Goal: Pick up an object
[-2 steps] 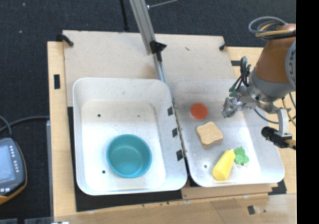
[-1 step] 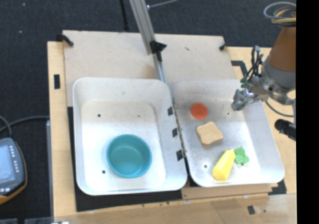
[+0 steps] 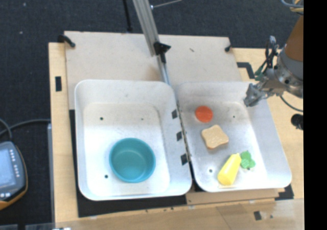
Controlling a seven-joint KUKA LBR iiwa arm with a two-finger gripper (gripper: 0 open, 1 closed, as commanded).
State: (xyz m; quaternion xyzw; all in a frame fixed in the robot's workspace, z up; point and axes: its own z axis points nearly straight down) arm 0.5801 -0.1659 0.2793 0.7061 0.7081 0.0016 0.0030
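The gripper (image 3: 252, 96) sits over the upper right rim of the right bin (image 3: 265, 137), at the end of the arm (image 3: 291, 60) coming in from the right. Whether it's wide or narrow I can't tell; it reads as a small grey blob w/ nothing seen in it.

4 candidates lie in the right bin: red disc (image 3: 204, 114) nearest the top, toast (image 3: 214, 137) just below it, yellow piece (image 3: 229, 169) w/ a green bit (image 3: 247, 160) touching it near the bottom edge. A teal bowl (image 3: 132, 160) stands alone in the left bin (image 3: 92, 121).

Judgement: approach step, nothing picked yet. Best bet is prob. the red disc or toast: closest, apart from each other, w/ bare floor around them. Come straight down, centred, so neither gets nudged aside. Yellow + green touch, so a grab there could catch 2 or neither.

Hard to make out: most of the arm is cut off at the right; height of gripper above the bin can't be judged.
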